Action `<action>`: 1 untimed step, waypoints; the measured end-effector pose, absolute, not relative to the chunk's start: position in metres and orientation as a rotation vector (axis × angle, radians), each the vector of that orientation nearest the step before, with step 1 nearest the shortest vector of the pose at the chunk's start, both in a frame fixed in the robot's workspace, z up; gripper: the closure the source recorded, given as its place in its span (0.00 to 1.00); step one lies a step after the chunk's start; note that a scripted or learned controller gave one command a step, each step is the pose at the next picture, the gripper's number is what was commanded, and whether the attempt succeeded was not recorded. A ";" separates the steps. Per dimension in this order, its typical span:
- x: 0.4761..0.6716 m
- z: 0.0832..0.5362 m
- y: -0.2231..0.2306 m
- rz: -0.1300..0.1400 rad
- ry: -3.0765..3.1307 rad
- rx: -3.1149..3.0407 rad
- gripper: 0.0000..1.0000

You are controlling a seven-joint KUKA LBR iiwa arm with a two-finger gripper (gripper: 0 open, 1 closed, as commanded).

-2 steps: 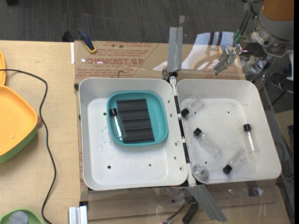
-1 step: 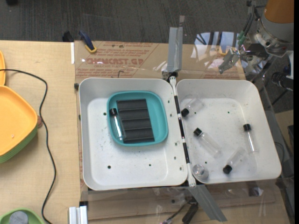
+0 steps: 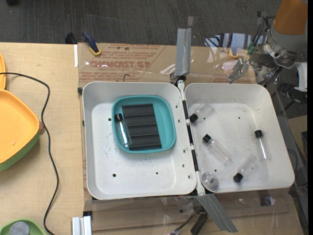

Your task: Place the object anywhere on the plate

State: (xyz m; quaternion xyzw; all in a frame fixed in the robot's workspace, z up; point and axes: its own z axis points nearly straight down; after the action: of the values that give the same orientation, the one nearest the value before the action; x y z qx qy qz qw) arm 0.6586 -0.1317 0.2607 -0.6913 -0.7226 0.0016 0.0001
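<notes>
A clear vial [image 3: 120,129] already lies on the teal plate [image 3: 168,126] at its nine o'clock edge, while the gripper [image 3: 238,71], apparently empty, hovers at one o'clock above the right bin [image 3: 274,106]; another pick could slip on clear plastic.

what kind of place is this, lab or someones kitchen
Likely a robotics lab: two white bins on a bench, clear vials in the right one, a teal plate in the left, and a robot arm.

Illumination: even, diffuse, overhead. Shadows: soft, faint. Mild glare on white bins [image 3: 93,131]; clear film at 1 o'clock reflects. Focus: sharp.
</notes>
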 end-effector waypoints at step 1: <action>0.659 0.257 -0.132 0.005 -2.250 -2.192 0.00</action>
State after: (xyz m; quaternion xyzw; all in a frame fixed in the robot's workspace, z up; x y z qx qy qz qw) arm 0.6589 -0.1317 0.2570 -0.6978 -0.7163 0.0016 0.0002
